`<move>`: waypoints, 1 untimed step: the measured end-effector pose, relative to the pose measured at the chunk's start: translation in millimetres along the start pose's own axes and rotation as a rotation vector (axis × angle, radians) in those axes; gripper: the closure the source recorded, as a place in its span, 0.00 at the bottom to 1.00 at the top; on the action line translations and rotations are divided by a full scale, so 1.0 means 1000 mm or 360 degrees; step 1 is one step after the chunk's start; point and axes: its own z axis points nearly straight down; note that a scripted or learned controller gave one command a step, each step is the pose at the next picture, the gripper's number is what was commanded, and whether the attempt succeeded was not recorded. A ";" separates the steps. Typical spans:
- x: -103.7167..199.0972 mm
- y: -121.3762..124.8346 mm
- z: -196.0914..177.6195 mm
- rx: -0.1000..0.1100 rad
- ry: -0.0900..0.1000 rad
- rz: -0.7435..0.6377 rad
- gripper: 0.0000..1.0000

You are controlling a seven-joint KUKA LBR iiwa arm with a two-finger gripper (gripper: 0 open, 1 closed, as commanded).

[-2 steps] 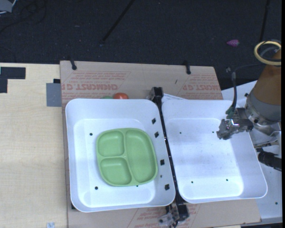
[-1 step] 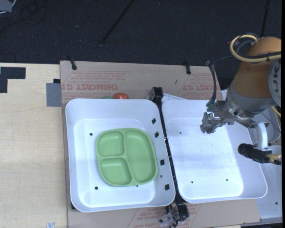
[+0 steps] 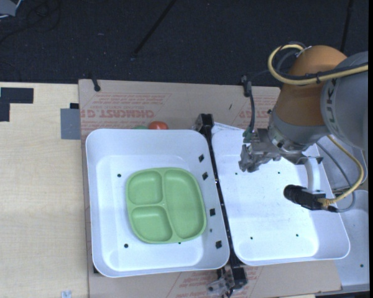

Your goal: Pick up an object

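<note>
A light green plate [image 3: 166, 204] with three compartments lies flat in the middle of the left bin [image 3: 105, 154]. My gripper [image 3: 251, 160] hangs over the back left part of the right bin [image 3: 280, 247], close to the divider between the bins. It is well apart from the plate, and nothing shows beneath it but the white bin floor. The grey wrist and orange band [image 3: 304, 98] rise behind it to the right.
A small red object [image 3: 157, 126] peeks over the back rim of the left bin, on the cardboard. A black part with a yellow cable [image 3: 304, 197] hangs from the arm over the right bin's right side. Black clips [image 3: 205, 124] join the bins.
</note>
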 end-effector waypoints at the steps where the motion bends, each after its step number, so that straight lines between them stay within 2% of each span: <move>1: 0.041 0.016 -0.008 -0.0002 0.0000 0.0000 1.00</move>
